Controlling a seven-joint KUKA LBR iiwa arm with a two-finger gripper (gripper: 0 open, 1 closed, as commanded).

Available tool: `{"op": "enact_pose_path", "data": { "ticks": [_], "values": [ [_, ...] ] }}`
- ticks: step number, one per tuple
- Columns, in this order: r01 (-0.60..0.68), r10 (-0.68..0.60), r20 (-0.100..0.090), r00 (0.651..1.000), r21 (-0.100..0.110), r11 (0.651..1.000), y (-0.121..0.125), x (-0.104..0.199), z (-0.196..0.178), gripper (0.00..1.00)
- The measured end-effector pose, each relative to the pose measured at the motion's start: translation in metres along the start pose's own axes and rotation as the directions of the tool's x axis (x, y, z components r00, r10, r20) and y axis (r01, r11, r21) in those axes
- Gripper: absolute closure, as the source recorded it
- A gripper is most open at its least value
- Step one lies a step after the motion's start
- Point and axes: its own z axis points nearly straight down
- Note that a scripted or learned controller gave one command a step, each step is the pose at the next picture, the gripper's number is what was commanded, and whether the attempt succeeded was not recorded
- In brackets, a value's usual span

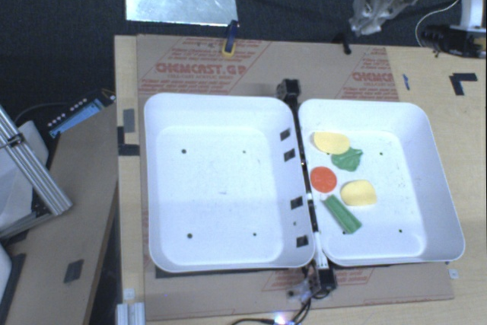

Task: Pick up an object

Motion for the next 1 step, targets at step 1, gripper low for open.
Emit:
{"op": "enact_pose_path", "data": {
  "ticks": [1],
  "values": [
    [0.014,-0.015,-0.004,1.000,-0.002,1.000,0.0051,0.0148,-0.0398,1.00]
  ]
}}
